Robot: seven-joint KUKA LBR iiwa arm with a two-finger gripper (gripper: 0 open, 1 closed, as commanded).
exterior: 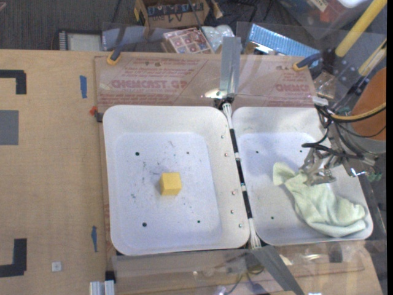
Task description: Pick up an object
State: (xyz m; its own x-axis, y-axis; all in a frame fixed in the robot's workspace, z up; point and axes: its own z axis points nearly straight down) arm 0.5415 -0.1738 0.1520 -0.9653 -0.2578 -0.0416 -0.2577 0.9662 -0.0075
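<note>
While the gripper (319,172) hangs low at the right of the frame, right over the crumpled pale cloth (322,204) in the right bin (270,128), whether it is open or closed I cannot tell, so it may lift away with nothing caught.
</note>
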